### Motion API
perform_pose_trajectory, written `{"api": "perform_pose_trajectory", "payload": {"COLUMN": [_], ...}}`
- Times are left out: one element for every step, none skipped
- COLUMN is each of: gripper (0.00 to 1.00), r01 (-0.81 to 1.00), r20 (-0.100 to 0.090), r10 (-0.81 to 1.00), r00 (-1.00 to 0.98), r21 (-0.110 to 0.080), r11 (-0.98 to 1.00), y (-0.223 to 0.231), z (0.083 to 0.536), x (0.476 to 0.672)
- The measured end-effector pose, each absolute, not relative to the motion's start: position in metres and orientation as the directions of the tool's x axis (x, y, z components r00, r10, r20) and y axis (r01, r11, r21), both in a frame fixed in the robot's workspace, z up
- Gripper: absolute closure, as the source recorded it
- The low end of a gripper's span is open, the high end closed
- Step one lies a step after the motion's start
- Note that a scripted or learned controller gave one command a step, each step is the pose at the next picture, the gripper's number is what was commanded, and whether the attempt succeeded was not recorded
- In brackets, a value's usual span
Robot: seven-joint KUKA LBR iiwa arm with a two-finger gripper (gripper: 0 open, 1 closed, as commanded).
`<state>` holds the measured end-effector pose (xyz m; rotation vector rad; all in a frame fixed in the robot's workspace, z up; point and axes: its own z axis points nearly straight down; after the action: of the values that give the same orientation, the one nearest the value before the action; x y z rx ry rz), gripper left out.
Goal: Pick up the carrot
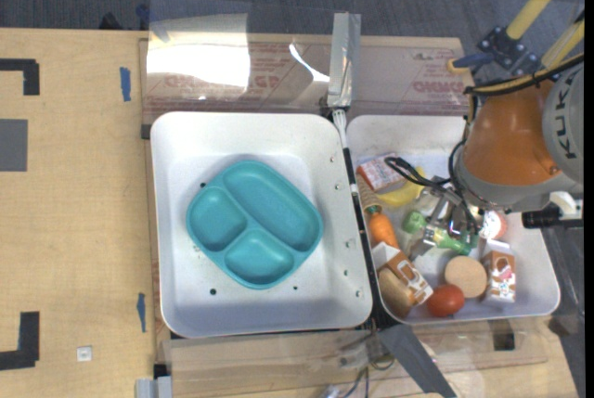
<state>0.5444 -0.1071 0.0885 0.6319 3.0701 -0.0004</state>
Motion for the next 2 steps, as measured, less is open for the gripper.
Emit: {"api": "perform_pose_trajectory", "payload": {"gripper": [0.0, 0.0], "r01": [0.402, 0.08], "r20": [-0.011, -0.01], "r10": [0.402, 0.08], "r00": [-0.916, -0.997], "r21": [0.0, -0.002], "r11": [0.916, 0.997], "y": [-0.095, -0.181], "z": [0.089, 0.087], "x": [0.548, 0.605]}}
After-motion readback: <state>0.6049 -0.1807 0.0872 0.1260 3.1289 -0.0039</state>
